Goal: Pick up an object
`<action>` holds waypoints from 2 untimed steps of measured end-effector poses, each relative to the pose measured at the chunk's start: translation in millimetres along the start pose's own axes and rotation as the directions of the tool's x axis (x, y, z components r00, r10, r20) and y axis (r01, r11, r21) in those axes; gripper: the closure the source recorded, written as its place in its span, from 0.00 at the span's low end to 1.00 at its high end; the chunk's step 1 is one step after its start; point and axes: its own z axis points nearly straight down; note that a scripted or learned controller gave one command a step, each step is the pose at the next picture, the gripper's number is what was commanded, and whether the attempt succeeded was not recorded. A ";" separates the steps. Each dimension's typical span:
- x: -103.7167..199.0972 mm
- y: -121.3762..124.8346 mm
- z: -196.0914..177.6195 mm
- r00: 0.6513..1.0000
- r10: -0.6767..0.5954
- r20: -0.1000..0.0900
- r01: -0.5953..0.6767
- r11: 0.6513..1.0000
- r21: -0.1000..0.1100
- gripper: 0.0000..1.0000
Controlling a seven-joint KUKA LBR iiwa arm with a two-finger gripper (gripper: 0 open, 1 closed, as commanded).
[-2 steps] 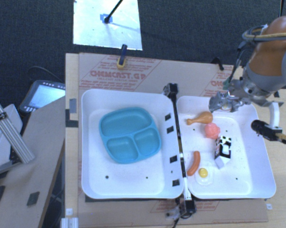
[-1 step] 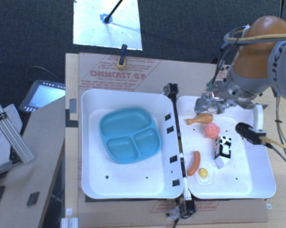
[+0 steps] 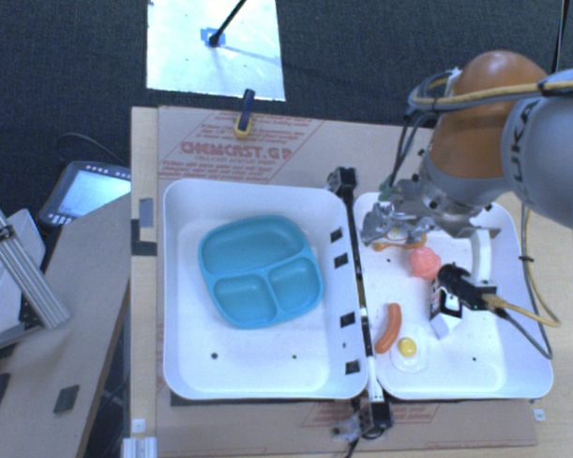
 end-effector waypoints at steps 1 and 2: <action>59.1 -8.6 6.7 1.000 -0.001 -0.001 0.001 1.000 -0.001 1.00; 111.9 -22.5 17.1 1.000 -0.001 -0.001 0.001 1.000 -0.001 1.00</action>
